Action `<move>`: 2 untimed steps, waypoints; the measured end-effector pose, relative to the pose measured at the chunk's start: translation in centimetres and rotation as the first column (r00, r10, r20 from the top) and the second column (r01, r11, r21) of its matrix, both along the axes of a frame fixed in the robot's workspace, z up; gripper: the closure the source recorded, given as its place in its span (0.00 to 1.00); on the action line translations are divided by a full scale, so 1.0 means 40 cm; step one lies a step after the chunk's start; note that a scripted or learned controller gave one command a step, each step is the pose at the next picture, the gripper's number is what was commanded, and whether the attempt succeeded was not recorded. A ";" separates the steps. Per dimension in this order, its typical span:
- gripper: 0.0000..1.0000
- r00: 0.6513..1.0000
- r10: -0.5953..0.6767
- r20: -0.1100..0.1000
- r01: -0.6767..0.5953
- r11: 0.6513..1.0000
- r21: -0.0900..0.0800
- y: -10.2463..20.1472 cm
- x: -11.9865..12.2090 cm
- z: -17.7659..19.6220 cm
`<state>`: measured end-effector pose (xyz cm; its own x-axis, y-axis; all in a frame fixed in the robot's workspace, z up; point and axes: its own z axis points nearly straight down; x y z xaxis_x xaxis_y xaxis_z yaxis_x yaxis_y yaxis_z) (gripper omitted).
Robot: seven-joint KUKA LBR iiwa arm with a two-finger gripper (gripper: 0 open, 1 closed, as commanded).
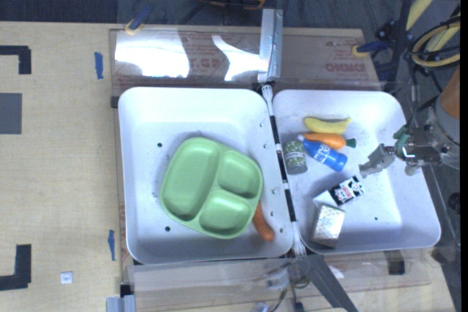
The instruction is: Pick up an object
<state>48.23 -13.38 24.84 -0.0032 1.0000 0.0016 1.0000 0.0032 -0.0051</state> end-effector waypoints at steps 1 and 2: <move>0.00 0.995 -0.099 0.003 0.099 0.995 -0.002 0.015 0.181 -0.089; 0.00 0.972 -0.235 -0.001 0.235 0.972 -0.001 -0.001 0.113 -0.262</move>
<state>52.77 -13.44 14.35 0.2320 0.9727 0.0007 0.9727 -0.2320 -0.0058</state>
